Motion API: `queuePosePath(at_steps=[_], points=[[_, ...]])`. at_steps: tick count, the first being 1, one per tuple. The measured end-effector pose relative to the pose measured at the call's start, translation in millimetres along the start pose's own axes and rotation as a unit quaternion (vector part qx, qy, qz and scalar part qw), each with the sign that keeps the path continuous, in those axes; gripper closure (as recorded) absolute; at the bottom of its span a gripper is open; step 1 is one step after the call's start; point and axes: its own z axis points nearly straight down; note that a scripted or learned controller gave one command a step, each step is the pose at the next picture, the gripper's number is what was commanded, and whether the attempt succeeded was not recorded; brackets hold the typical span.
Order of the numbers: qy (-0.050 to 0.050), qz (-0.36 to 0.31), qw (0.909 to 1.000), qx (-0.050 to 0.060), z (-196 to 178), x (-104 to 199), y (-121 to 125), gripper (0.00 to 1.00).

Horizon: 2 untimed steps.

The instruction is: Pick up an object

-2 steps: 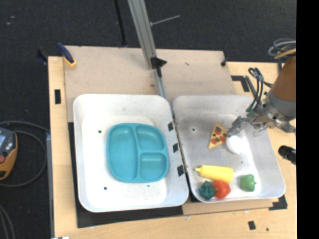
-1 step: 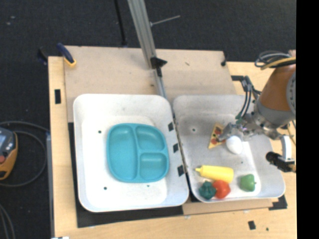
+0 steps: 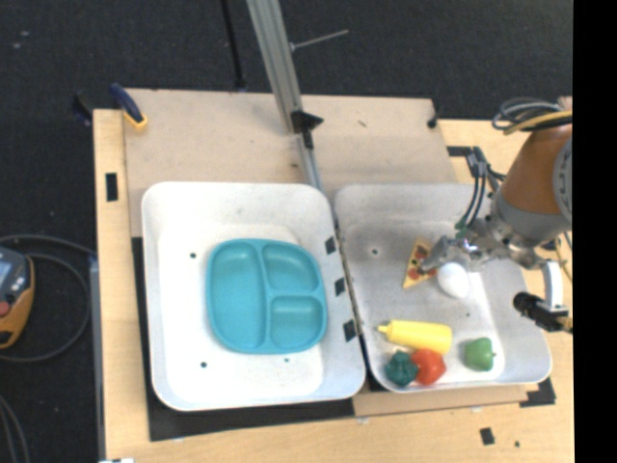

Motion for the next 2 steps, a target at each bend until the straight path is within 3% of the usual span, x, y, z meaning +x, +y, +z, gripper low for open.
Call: queuePosePath(at_steps=[1,2], points=[[-0.002,-0.001,1.0,-0.006,-13.3,-1.1,2.9,1.0],[-0.001,0.0,1.0,0.0,-78.9,-2.4,5.3,1.0]])
